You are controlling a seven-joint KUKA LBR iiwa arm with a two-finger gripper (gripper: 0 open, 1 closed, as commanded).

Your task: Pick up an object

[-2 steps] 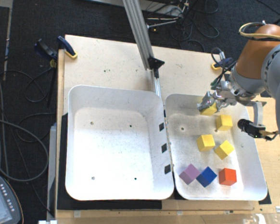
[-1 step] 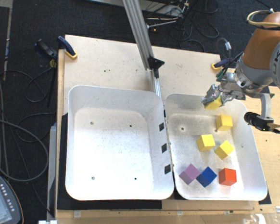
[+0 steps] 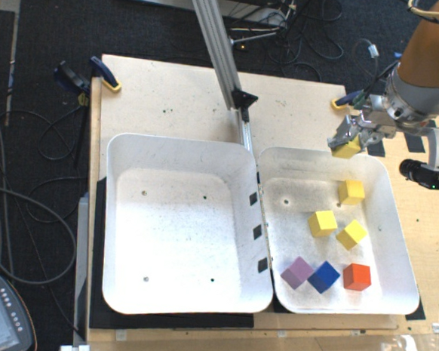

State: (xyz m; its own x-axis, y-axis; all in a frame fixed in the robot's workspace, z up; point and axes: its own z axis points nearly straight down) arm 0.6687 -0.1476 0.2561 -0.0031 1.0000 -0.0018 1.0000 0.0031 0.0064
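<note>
My gripper hangs above the far edge of the right bin, shut on a yellow block that shows between its fingers, lifted off the bin floor. In the right bin lie three more yellow blocks. Nearer the front edge sit a purple block, a blue block and an orange-red block.
The left bin stands beside the right one. A slanted metal pole runs from the top of the view down to the bins' shared far corner. Clamps sit at the bench's far corners.
</note>
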